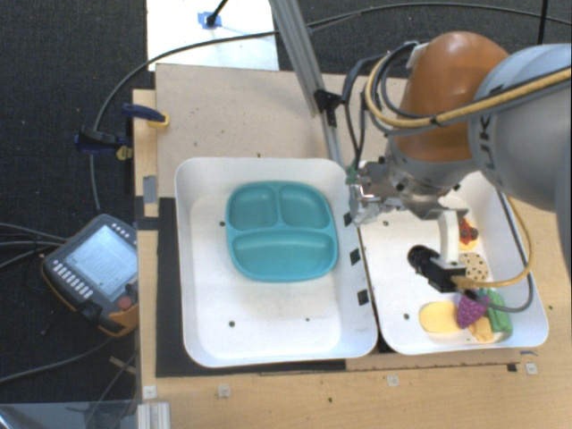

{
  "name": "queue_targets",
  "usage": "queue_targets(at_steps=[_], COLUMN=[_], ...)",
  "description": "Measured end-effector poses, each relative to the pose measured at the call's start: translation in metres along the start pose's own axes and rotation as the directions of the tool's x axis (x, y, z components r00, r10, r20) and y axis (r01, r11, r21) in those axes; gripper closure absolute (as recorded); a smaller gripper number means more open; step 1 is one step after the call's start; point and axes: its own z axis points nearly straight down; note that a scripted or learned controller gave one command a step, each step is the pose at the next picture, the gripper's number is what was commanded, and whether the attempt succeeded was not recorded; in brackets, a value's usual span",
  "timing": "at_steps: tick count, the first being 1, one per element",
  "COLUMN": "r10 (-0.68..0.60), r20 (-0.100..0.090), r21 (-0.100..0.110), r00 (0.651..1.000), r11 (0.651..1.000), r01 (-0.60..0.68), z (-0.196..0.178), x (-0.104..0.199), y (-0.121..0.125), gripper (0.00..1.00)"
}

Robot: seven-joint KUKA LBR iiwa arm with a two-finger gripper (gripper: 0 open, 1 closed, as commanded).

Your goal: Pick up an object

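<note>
Fingers (359, 202) of the grey arm hang over the far corner of the shallow white bin on the arm's side (393, 315), at the rim it shares with its neighbour; whether they are open or closed cannot be told. Things to pick lie toward that bin's near end, well apart from the fingers. A purple toy grape bunch (468, 309) touches a flat yellow oval piece (436, 320) and a small green piece (499, 322). A beige dotted round piece (475, 266) and a small orange-red piece (467, 232) sit nearer that bin's outer wall. Beside that bin, the second white bin (268, 333) holds a teal divided plastic plate (281, 231). Beyond both, off the bench (232, 114), a grey handheld control pendant (94, 271) with a lit screen lies on dark floor.
</note>
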Motion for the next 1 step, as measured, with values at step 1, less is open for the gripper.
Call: queue_targets(at_steps=[1], r10=[0.000], r20=[0.000], r21=[0.001], r00=[1.000], r11=[1.000], r01=[0.000], z=[0.0096], x=[0.0582], y=[-0.0081], gripper=[1.00])
